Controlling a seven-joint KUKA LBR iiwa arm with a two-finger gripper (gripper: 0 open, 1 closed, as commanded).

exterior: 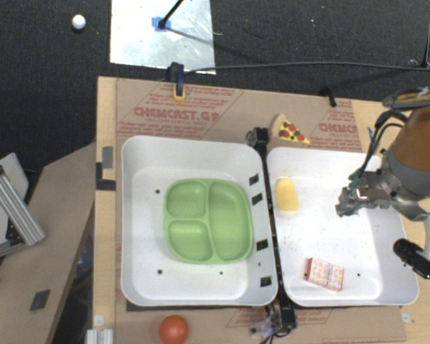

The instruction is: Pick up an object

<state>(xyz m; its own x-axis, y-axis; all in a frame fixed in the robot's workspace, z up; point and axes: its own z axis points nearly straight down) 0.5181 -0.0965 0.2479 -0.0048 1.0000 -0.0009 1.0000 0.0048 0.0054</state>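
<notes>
**Pincer hovers over the right bin, nothing visibly held**

The pincer (345,205) sits over the upper right part of the right bin (381,288), small and dark against the white; whether it is open or closed cannot be told, and no object shows between its tips. Behind it the grey arm with its orange band (421,139) is cut off by the picture's right edge, and a black part of the rig (414,257) overlaps the bin's right rim.

Two white bins lie side by side on the worktop (225,114). The right bin holds two loose things: one yellow block (287,195), rounded and pale, near the bin's upper left corner and well apart from the pincer, and one small red-and-white packet (325,273) lying flat near the lower edge. The left bin (137,221) holds one green divided plate (207,220) with three compartments.

Outside the bins lie one toy pizza slice (290,130) above the right bin, one orange-red ball (173,330) below the left bin, and one small white ball (78,22) on the dark floor.
</notes>
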